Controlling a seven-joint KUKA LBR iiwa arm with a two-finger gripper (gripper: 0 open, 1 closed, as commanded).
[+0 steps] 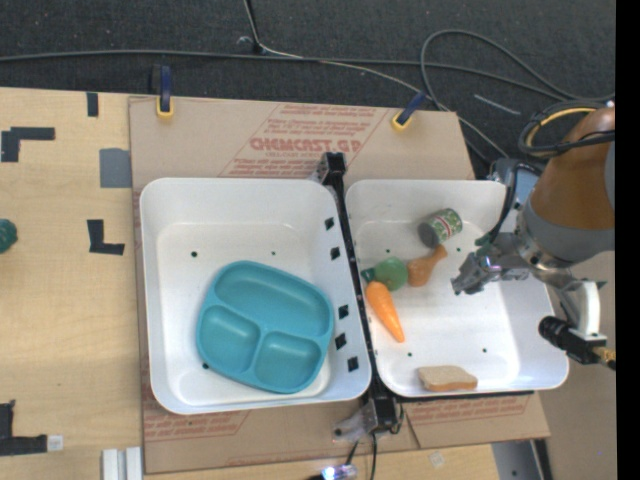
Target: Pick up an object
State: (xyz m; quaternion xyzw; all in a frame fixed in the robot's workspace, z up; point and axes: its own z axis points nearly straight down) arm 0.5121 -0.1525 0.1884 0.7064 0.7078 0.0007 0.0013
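Listing near to far, right bin (520, 363): bread slice (447, 377) by the front wall; carrot (385, 311) and green vegetable (391, 272) against the divider; drumstick (428, 265); can (440, 227) rearmost. Hand (470, 280) hovers beside the drumstick, likely lining up a grasp; grip state cannot be told. Left bin (160, 268) holds a teal tray (264, 326).

Arm (575, 183): cut off at the right picture edge; base unseen. Gripper (470, 278): small and dark, finger state indeterminate. Right bin (500, 383): right wall partly hidden behind the arm. Green object (5, 235): cut off at the left edge.
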